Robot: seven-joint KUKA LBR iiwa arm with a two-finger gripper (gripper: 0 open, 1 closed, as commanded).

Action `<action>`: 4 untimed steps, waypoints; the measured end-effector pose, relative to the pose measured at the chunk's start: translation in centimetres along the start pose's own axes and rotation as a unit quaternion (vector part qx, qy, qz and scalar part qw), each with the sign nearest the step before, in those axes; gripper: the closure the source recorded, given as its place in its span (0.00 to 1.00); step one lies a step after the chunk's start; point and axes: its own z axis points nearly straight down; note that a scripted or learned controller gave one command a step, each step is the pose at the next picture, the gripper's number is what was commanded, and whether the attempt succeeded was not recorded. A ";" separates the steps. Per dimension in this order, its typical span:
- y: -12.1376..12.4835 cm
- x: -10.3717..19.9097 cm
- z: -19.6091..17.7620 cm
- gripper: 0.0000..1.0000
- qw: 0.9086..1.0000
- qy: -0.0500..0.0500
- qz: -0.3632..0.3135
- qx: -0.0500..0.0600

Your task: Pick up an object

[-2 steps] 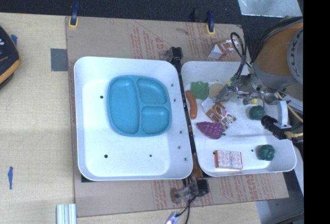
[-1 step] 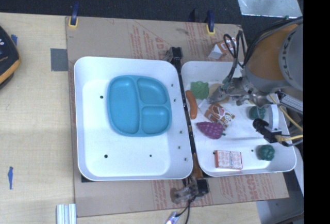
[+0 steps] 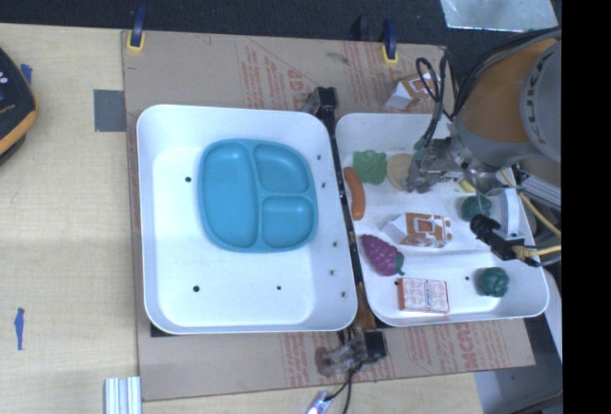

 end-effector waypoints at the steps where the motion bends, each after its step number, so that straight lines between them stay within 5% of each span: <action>1: -2.6 2.8 -4.3 1.00 1.000 0.004 -0.001 0.018; 2: -2.6 2.8 -4.2 0.00 1.000 0.004 0.000 0.018; 3: 4.4 2.7 0.4 0.00 1.000 0.004 0.000 0.018; 4: 6.3 2.8 2.7 0.00 1.000 0.003 -0.001 0.018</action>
